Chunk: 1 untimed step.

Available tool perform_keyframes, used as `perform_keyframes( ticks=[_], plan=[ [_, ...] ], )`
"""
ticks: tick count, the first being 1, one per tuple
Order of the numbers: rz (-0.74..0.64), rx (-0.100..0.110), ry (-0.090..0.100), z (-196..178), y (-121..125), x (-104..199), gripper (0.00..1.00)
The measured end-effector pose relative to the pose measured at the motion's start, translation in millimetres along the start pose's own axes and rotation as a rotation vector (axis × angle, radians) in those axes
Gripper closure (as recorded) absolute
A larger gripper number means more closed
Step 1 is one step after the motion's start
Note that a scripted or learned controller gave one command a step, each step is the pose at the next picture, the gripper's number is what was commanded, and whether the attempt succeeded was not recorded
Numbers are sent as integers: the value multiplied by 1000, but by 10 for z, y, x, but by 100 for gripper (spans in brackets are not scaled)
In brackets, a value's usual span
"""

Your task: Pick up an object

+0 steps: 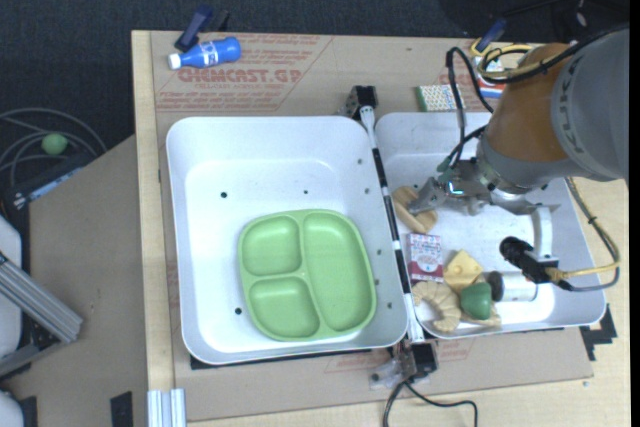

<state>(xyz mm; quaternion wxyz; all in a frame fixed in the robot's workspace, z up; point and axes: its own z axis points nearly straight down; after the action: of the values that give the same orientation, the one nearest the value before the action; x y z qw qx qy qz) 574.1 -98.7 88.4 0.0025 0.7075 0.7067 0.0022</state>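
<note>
Over the right bin, the claw is lowered beside a tan object; whether it is clenched cannot be told. Near the front, small objects are clustered. A green divided tray is seen in the left bin.

Overall brightness: even and fairly bright over the desk; dark carpet surround reads dim.
Light source: overhead, diffuse; exact position cannot be told.
Glare: white left bin and right bin run near overexposed, rims washed out; soft sheen on the green divided plate.
Shadows: soft and short; faint shade along the inner walls of the left bin, darker shade under the grey arm on the right bin.
Sharpness: moderate; printed red lettering on the desk legible but soft; small items in the right bin smeared, hard to identify.
Noise: visible grain in the carpet.
Distortion: slight slant; desk edges tilt toward the frame borders.
</note>
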Motion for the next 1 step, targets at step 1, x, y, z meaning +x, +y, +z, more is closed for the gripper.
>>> perform_keyframes(
  ticks=[1],
  plan=[
    [2, -4, -2, -4, -68, 51, 0]
  ],
)
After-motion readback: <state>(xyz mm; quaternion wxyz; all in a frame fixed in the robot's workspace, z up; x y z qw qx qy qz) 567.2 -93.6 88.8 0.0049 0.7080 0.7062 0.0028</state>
